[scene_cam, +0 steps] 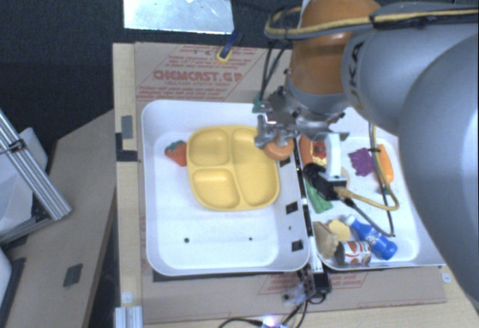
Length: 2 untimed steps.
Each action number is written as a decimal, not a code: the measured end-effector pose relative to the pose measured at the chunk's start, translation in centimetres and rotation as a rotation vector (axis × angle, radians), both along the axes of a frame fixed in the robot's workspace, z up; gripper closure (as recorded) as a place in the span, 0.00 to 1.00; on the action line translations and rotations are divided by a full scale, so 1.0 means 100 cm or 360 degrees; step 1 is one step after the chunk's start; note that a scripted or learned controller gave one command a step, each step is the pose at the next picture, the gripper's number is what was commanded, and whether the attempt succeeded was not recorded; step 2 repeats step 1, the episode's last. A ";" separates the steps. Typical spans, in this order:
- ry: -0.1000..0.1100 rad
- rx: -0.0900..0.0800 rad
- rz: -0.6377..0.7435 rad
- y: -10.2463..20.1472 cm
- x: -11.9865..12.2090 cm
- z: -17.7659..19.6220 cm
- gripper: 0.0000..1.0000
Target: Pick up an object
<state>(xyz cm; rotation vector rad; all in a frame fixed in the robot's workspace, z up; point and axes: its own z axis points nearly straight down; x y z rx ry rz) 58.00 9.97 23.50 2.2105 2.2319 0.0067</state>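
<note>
1. My arm (404,49) reaches in from the right and hangs over the seam between the two white bins, so its bulk hides part of the right bin (410,244).
2. The left bin (161,244) holds a yellow divided plate (228,169) lying flat near its middle, with a small strawberry-like toy (177,152) just beside the plate's left edge.
3. The right bin is crowded: a purple piece (361,161), an orange carrot-like piece (385,162), a green piece (318,201), a blue bottle (374,238) and a small can (353,252) lie close together, some touching.
4. My gripper (271,133) sits at the plate's upper right corner, directly above a small orange round object (281,149) by the divider.
5. I judge that object my target; whether my gripper is clenched on it I cannot tell.
</note>
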 end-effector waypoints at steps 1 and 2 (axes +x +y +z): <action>0.0004 -0.0005 -0.0007 0.005 0.010 -0.017 1.00; 0.0004 -0.0005 -0.0007 0.005 0.010 -0.017 1.00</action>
